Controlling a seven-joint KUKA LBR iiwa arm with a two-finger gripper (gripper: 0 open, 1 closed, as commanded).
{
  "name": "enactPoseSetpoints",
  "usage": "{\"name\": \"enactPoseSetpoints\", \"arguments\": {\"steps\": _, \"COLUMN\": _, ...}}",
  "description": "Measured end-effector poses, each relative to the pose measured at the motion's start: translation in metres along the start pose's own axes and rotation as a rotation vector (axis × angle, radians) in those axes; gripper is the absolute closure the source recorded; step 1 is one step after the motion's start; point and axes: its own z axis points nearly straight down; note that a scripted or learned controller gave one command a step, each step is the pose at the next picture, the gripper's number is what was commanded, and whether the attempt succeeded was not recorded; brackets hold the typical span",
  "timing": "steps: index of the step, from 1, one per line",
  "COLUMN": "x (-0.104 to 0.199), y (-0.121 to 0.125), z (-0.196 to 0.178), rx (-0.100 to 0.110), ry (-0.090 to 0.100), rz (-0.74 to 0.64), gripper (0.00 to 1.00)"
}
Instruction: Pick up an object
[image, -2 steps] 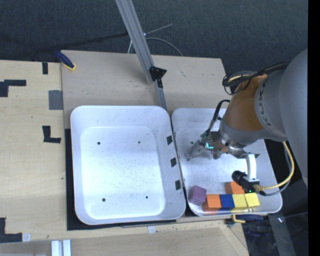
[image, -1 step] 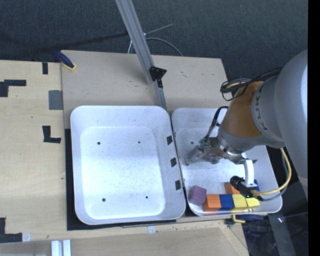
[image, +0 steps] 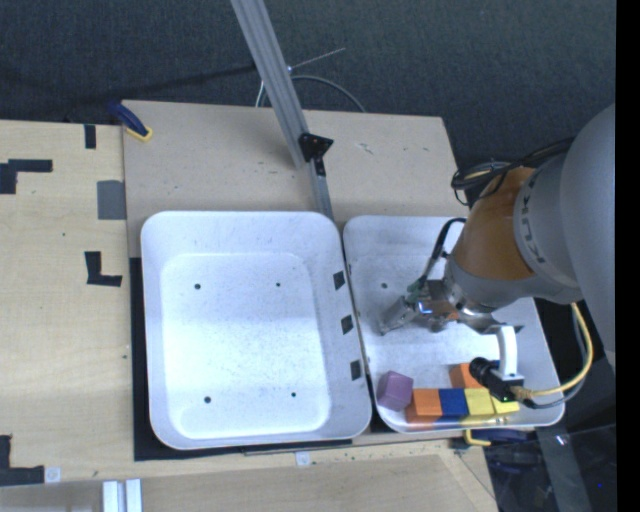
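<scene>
1. Two white bins sit side by side on the bench: left bin (image: 170, 250) and right bin (image: 385, 240).
2. Five small blocks lie clustered along the near edge of the right bin: purple block (image: 396, 389), orange block (image: 427, 402), blue block (image: 453, 402), yellow block (image: 479, 403), and a second orange piece (image: 461, 375) just behind them, partly hidden.
3. One gripper (image: 392, 320) hangs low over the bare middle of the right bin, its fingers spread, with nothing between them.
4. Position of gripper relative to blocks: apart from them, the purple block nearest, toward the near edge.
5. Progress, as judged: no object lifted; every block rests on the bin floor.
6. Remaining, as judged: bring the gripper over one block, close on it, raise it clear of the bin.
</scene>
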Motion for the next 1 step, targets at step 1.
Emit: {"name": "enactPoseSetpoints", "arguments": {"steps": 1, "x": -0.0012, "y": -0.0349, "z": 0.0003, "rx": 0.002, "ry": 0.001, "rz": 0.001, "gripper": 0.0}}
